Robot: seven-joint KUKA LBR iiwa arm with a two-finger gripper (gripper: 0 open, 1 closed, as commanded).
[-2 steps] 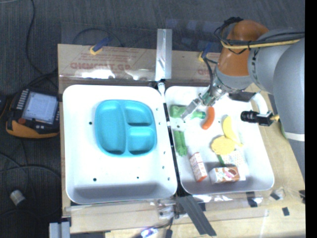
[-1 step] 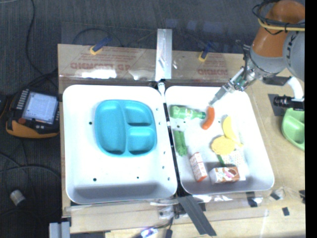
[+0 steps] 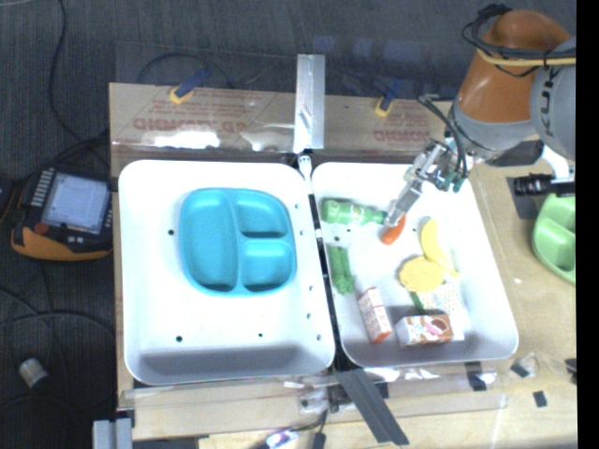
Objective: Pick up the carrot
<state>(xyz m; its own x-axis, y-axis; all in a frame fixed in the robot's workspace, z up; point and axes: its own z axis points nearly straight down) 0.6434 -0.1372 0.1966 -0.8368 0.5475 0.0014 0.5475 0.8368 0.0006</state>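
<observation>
You see the carrot (image 3: 392, 230) right at the tip of your gripper (image 3: 401, 211) in the right bin (image 3: 487, 251); its grip state can't be told.

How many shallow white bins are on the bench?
2. The left shallow white bin holds a blue sectioned plastic tray; the right shallow white bin beside it holds the toy food.

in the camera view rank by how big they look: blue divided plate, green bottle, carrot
1. blue divided plate, by far the largest
2. green bottle
3. carrot, smallest, partly hidden at the claw
</observation>
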